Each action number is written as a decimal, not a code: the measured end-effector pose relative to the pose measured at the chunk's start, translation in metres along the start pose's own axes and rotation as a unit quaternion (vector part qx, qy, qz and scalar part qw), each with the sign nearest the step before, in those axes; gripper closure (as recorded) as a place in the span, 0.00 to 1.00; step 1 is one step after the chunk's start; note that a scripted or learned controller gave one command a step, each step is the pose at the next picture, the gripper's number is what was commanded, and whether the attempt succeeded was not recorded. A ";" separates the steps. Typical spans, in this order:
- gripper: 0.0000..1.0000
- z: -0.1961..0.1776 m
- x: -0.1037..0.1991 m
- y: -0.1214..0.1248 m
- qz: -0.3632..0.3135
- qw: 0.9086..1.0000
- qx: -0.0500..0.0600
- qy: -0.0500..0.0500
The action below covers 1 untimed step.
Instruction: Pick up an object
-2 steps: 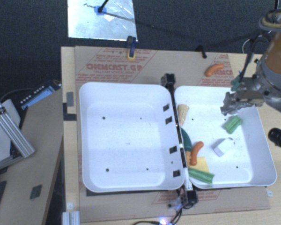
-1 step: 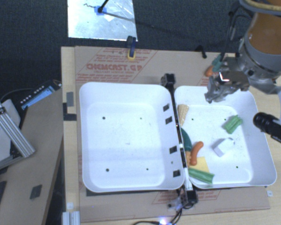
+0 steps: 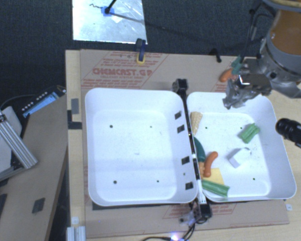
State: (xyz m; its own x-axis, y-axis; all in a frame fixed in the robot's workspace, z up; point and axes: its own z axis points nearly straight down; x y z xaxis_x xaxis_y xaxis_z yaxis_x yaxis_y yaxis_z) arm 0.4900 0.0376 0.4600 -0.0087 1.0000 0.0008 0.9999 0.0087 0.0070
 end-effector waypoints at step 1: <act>1.00 -0.011 0.000 0.001 -0.002 1.000 -0.001 0.000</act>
